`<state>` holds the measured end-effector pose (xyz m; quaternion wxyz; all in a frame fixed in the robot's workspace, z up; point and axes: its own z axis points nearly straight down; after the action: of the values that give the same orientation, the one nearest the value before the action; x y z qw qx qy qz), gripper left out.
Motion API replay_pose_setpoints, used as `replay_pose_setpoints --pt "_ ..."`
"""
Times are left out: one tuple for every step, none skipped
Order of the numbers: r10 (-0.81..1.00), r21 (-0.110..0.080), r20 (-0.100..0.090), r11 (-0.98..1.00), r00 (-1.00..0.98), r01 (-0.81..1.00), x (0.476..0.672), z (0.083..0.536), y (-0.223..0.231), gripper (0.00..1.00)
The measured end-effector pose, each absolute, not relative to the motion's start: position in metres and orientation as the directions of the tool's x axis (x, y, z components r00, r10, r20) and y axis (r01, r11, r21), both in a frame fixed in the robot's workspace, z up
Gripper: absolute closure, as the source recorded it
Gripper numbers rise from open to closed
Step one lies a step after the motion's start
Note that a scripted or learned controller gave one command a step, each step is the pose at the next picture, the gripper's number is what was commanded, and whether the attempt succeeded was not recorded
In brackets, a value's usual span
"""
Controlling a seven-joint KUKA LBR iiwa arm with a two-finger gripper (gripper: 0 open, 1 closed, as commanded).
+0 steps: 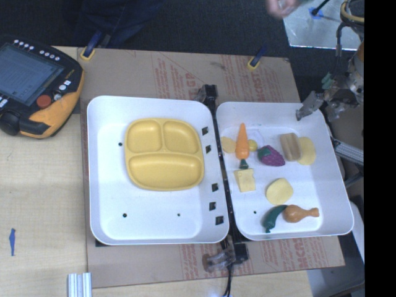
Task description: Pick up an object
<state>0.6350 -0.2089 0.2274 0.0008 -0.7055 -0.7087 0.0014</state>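
End effector point(307, 108) above right bin's point(337, 228) far corner

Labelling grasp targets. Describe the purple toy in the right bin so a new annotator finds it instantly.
Start at the right bin, the one full of toy food beside the bin that holds the yellow tray. In its upper half, the purple toy lies between the upright orange carrot and the tan block. It is the sole purple piece, with a green tip.
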Motion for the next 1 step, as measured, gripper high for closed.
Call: replay_pose_setpoints --pt "1.0 -0.012 0.008 0.006 -0.005 1.0 0.5841 0.0905 -0.209 0.0"
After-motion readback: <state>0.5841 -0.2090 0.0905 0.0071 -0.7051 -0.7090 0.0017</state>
